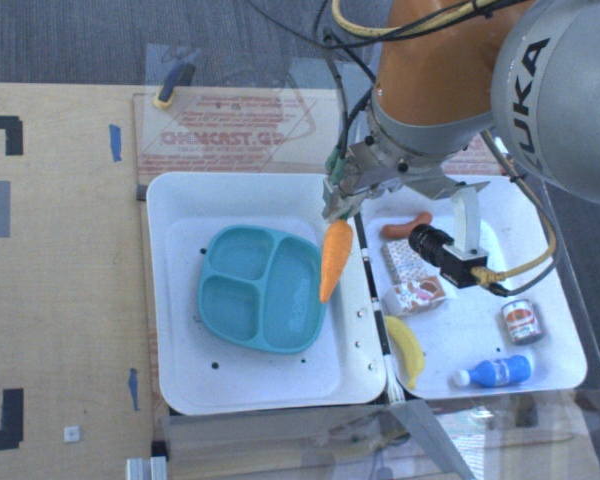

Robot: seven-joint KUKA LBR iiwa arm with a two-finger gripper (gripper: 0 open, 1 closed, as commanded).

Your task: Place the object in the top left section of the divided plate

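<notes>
The gripper (342,200) hangs over the inner edge of the left bin (170,208), and the top of the orange carrot (334,258) sits between its fingers, so it is grasping the carrot. The carrot hangs nearly upright, its thin tip pointing down and overlapping the right rim of the teal divided plate (263,288). That puts it at the plate's right side, away from the plate's top left section.

The plate lies slightly tilted in the middle of the left bin, with bare white floor showing all round it, widest toward the bin's left and near walls. Just right of the carrot runs the ridge where the two bins meet.

The right bin (560,363) is more crowded: a banana (408,350) along its left wall, a snack packet (413,278), a small can (520,322), a blue bottle (496,371) and a red sausage-like item (405,227).

The arm (480,58) enters from the upper right, its orange band directly above the wrist, cables looping around it, bulk shadowing the right bin's far corner. Both bins rest on the counter (60,268).
</notes>
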